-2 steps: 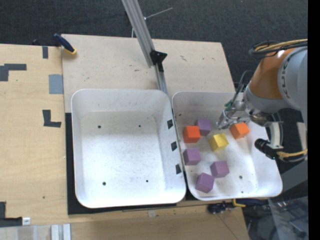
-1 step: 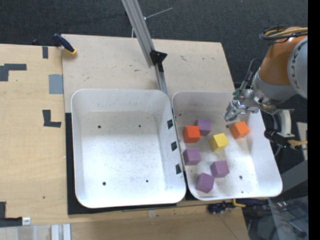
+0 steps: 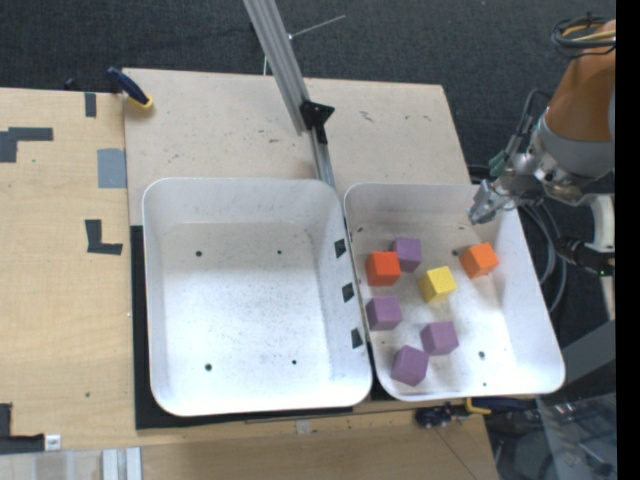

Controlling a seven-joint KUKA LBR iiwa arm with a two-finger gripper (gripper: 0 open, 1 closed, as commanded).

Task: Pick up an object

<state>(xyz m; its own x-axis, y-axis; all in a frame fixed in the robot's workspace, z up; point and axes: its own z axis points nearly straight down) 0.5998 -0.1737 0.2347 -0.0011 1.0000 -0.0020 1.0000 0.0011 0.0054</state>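
My claw (image 3: 484, 208) sits at the right side of the frame, over the upper right corner of the right bin (image 3: 530, 353), and I cannot tell from this angle how it stands. It hangs from the grey arm (image 3: 575, 148) with its orange band, which comes in from the right edge. Nothing shows in its grip.

All the blocks I could go for lie in the right bin. An orange block (image 3: 480, 259) sits nearest the claw, just below it in the picture. To its left and a little lower is a yellow block (image 3: 437, 284). A purple block (image 3: 407, 253) lies in the upper middle of that bin, touching or nearly touching a second orange block (image 3: 383, 267) on its left. Below that one is another purple block (image 3: 384, 313). Two more purple blocks lie toward the bottom of the bin, one right of centre (image 3: 439, 338) and one lower and further left (image 3: 409, 365).

The left bin (image 3: 160, 268) fills the middle of the frame, its white floor speckled with dark marks. Both bins rest on the pale wooden table (image 3: 220, 118). A metal rail (image 3: 275, 38) slants down from the top of the frame to the gap between the bins. A small blue and yellow thing (image 3: 130, 88) lies on the table in the upper left.
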